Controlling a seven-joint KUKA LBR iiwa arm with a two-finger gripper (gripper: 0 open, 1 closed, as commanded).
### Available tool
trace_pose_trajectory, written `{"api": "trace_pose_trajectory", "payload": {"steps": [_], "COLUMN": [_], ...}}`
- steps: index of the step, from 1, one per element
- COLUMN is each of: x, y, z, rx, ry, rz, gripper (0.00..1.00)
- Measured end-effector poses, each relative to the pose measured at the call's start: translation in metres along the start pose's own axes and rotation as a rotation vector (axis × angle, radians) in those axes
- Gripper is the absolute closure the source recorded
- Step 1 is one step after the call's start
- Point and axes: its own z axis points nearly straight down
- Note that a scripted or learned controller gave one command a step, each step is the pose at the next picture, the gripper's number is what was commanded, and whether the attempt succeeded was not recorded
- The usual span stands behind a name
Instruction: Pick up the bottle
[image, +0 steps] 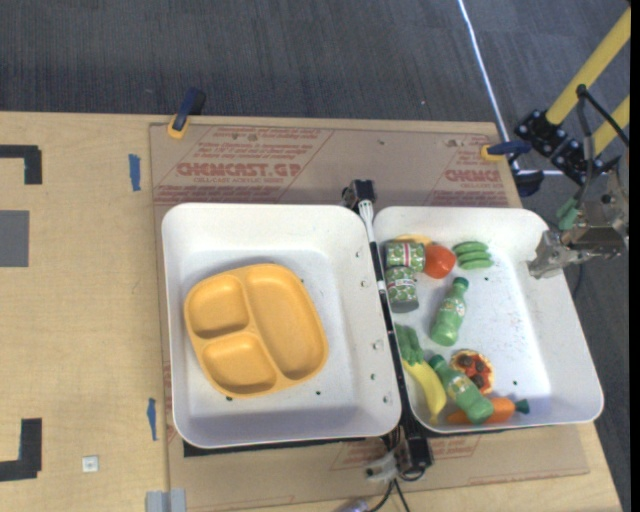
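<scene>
A green bottle (449, 311) with a lighter green cap lies tilted in the middle of the right bin (530, 340), cap pointing toward the back. The gripper (552, 256) hangs over the bin's right rim near the back corner, well to the right of the bottle and apart from it. Nothing is seen in the gripper.
Two green cans (403, 270), a red tomato (438, 261) and a green pod (472, 254) sit behind the bottle. A banana (428, 385), a pizza slice (472, 368) and a carrot (500, 408) crowd the front. The left bin (190, 240) holds a yellow divided plate (256, 327).
</scene>
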Motion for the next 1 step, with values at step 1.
{"api": "trace_pose_trajectory", "payload": {"steps": [1], "x": [-0.0722], "y": [0.0302], "z": [-0.0375], "rx": [0.007], "ry": [0.001], "rz": [-0.189], "gripper": [1.00]}}
